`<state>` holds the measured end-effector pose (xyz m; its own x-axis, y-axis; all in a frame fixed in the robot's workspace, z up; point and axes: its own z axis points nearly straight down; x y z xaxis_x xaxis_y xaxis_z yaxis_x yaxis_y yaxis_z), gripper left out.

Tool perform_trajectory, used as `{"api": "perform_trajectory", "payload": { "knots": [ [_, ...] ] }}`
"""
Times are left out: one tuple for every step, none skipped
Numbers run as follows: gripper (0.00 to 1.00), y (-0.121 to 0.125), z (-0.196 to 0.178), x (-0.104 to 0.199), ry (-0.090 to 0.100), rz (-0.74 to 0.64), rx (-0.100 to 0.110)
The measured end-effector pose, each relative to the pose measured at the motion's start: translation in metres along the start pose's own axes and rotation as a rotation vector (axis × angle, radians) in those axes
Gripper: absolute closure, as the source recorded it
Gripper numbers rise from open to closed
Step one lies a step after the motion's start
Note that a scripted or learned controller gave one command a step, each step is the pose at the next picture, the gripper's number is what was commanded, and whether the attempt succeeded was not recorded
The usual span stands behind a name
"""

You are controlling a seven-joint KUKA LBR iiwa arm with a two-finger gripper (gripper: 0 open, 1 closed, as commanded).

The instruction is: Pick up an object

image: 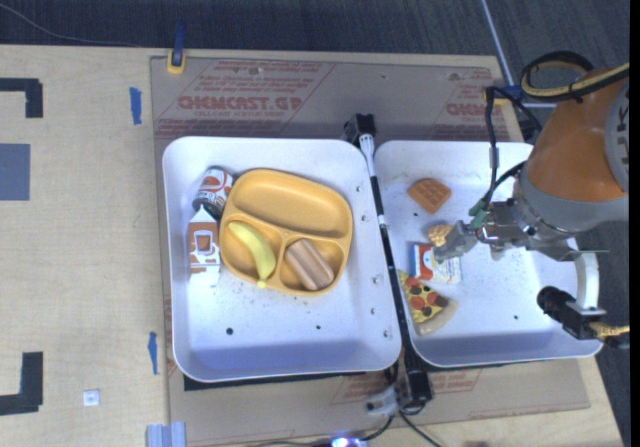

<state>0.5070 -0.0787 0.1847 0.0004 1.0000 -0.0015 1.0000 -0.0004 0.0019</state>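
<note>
The pincer hung low over the right bin, near that bin's left side, at the end of the grey arm with its orange band; whether it was apart, together or clamped on anything could not be told from above.

The right bin held four loose things. One small card packet with blue and red print lay directly under and just beside the pincer tip. One small tan-and-yellow piece sat touching or nearly touching the pincer on its far side. One toy pizza slice lay nearer the camera than the pincer, close to the bin's front-left corner. One brown waffle-like biscuit lay beyond the pincer, apart from it.

The left bin stood well to the pincer's left, across the divide between the bins. It held one yellow divided plate, and in the plate's compartments lay one banana and one sausage-like piece. Beside the plate, farther from the pincer, were one can and one orange-and-white carton.

Both bins rested on a brown board on the table.
</note>
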Motion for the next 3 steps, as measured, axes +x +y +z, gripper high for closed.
{"api": "perform_trajectory", "payload": {
  "knots": [
    [0.0, -0.025, 0.09, -0.038, 0.001, 0.0, 0.0],
    [0.0, -0.026, 0.095, -0.023, -0.019, 0.01, -0.013],
    [0.0, -0.026, 0.095, -0.024, -0.019, 0.01, -0.013]
  ]
}}
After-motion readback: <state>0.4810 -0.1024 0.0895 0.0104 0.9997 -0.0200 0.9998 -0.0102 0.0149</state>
